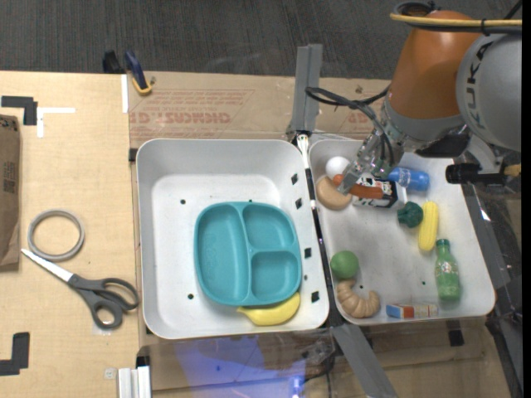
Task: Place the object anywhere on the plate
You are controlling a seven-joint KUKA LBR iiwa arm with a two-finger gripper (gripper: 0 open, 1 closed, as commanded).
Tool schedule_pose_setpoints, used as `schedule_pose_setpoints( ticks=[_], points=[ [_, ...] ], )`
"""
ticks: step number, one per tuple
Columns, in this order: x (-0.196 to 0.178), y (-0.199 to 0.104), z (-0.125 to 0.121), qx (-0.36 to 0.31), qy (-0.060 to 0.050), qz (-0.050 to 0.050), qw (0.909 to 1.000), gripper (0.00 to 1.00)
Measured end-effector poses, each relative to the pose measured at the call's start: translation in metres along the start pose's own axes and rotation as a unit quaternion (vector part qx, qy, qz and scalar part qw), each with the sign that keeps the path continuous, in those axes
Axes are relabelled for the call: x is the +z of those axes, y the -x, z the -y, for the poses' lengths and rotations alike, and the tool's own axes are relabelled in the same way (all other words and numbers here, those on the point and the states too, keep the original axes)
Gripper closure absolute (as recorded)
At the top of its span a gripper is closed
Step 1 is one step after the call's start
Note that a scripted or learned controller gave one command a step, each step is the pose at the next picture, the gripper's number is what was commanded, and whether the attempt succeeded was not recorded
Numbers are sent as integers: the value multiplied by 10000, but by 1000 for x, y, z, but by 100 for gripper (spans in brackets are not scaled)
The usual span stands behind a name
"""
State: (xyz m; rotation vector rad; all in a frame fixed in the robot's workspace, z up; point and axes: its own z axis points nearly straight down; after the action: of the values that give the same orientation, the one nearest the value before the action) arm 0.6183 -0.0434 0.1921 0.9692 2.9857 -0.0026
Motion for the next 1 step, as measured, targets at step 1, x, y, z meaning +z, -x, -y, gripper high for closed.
schedule_pose_setpoints(
  ticks=[1],
  points=[
    [-7, -70, 2, -195, 1, -13, 9998, 100]
  ],
)
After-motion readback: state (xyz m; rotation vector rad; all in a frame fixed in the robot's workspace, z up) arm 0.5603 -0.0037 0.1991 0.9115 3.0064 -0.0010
